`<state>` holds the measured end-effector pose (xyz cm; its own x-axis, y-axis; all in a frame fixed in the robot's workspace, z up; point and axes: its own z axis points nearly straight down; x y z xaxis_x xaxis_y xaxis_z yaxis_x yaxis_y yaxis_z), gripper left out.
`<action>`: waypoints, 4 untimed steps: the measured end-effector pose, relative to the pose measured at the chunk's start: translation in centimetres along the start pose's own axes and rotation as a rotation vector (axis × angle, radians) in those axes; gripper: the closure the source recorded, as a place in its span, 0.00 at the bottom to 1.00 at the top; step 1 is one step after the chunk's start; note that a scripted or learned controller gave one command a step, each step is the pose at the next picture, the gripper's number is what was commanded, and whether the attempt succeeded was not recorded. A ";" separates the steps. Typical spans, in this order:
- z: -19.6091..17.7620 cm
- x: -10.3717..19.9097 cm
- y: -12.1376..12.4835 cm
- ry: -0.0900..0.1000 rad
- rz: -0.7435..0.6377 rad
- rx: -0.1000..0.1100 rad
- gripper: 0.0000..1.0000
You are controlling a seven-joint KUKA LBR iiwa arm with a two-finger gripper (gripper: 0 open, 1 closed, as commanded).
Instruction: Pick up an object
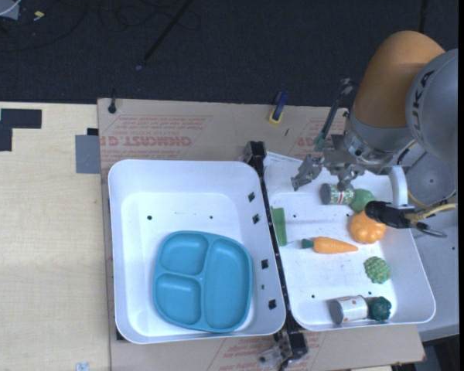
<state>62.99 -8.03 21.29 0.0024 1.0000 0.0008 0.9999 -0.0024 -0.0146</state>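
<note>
End effector [322, 178] lowered, fingers spread, empty

A pale wooden bench [39, 230] carries a brown cardboard sheet [178, 134], and on that sheet two white bins [127, 199] sit side by side, touching.

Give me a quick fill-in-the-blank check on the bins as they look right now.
1. The blue divided plate lies in the ____ bin.
2. The toy carrot points its green end toward the ____ bin.
3. The gripper hangs over the ____ bin, fingers spread.

Missing words: left; left; right
</note>
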 end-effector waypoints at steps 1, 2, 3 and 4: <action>-0.8 0.0 0.3 -0.001 -0.002 -0.014 0.00; 4.2 -0.1 1.1 0.000 -0.002 -0.008 0.00; 8.5 0.1 0.9 0.000 -0.002 -0.008 0.00; 12.7 0.1 1.0 -0.003 0.000 -0.012 0.00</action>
<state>63.76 -7.90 8.56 0.0023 1.0000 -0.0021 1.0000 -0.0023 -0.0030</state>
